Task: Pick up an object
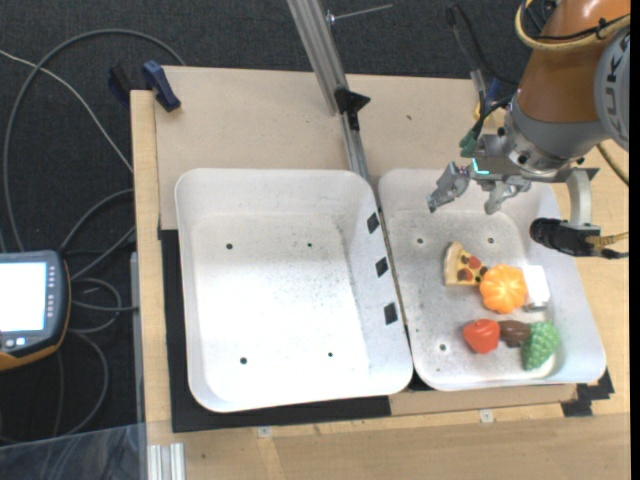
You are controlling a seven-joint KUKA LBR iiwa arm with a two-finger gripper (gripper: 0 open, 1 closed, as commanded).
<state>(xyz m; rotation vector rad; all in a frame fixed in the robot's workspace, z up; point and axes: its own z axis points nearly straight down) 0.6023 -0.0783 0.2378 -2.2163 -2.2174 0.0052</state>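
In the right bin (430,353) lie a pizza slice (461,266), an orange pumpkin (503,287), a red tomato (481,335), a small brown piece (516,332), a green broccoli-like cluster (541,345) and a white block (536,285). They crowd the bin's near right part. My gripper (468,194) hangs over the far end of the right bin, above and behind the pizza slice. Its fingers (446,190) are spread apart with nothing between them.
The left bin (200,193) sits beside the right one, with black clips (381,265) along their shared edge. A slanted metal rail (322,53) crosses the bench behind the bins. A black cable part (560,234) juts out at the right bin's right edge.
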